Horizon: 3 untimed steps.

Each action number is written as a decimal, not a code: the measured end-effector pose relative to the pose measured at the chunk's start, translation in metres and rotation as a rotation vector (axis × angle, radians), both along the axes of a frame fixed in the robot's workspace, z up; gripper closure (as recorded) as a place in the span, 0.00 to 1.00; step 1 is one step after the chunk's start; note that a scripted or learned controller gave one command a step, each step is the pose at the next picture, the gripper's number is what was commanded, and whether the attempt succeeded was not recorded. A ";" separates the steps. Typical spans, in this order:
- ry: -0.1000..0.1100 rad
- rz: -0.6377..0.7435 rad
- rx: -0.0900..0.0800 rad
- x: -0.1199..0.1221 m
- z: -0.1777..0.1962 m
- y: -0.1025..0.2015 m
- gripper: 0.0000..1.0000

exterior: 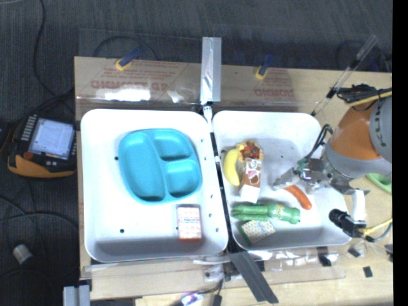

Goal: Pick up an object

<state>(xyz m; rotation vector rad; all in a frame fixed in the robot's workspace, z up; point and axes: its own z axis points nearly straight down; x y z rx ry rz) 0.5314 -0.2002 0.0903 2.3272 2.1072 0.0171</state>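
Over the right bin, my gripper hangs low toward the three o'clock side, and its two fingers are drawn close with nothing that I can see between them. One orange carrot lies just beside the fingertips, at about five o'clock from them; whether they touch it I cannot tell. My arm comes in from three o'clock, its orange band sitting above the wrist.

I count five things in this right bin: the carrot, one yellow banana near the nine o'clock wall, one snack packet lying against the banana, one green bottle lying on its side toward six o'clock, and one small mesh-patterned pouch just below the bottle.

Two things sit in the left bin: one blue divided plate near its centre, and one small pink-and-white box at five o'clock from the plate, apart from it.
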 end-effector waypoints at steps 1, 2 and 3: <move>-0.001 0.000 -0.001 0.000 0.009 0.000 1.00; 0.012 0.141 -0.006 0.004 0.127 0.075 1.00; 0.012 0.206 -0.011 0.040 0.121 0.054 1.00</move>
